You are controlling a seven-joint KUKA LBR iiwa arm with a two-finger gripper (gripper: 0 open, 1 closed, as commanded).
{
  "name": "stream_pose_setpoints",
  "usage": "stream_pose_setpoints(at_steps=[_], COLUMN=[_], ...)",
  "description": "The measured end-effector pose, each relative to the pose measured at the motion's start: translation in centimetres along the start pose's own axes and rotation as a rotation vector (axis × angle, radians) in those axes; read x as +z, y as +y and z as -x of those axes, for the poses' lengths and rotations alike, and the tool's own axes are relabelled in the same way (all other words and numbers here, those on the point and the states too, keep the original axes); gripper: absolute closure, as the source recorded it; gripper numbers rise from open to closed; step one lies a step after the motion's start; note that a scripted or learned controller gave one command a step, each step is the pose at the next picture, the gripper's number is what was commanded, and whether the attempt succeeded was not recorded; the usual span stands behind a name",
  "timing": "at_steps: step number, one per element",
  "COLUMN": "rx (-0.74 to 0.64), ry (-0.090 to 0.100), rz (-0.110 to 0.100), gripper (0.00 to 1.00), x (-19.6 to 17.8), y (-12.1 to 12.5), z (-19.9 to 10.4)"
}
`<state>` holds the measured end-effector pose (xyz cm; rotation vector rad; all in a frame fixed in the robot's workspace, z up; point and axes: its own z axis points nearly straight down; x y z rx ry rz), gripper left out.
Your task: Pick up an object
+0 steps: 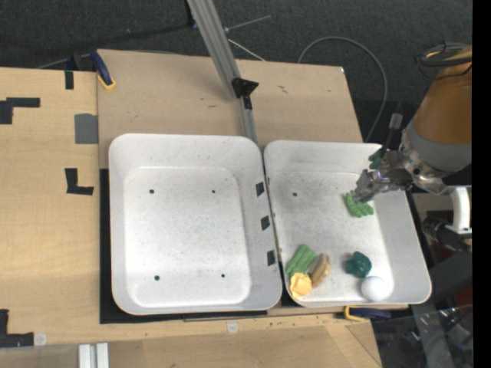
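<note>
My gripper hangs over the right bin, near its right wall. Its tip is right at a small light green object, which shows just below and left of it. Whether the object is touched or lifted off the floor is not clear from this angle. Along the bin's near edge lie a green ribbed piece, a tan piece, a yellow piece, a dark teal lump and a white ball.
The left bin sits beside the right one, with a black clip strip between them. A slanted metal rail crosses the bench at the back. The arm's grey and orange body stands to the right of the bin.
</note>
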<state>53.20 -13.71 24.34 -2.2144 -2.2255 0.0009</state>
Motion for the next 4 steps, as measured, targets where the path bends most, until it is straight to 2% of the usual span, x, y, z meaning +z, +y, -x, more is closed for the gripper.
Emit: stream_pose_setpoints(at_steps=[1,2,4], rx=[-0.003,-0.002,-0.001], ry=[0.001,0.0,0.0], rz=[0.001,-0.001,0.0], gripper=[1.0,1.0,1.0], x=[-0.5,0.9,1.7], y=[0.1,0.2,1.0], z=[-5.7,-11.3,-20.7])
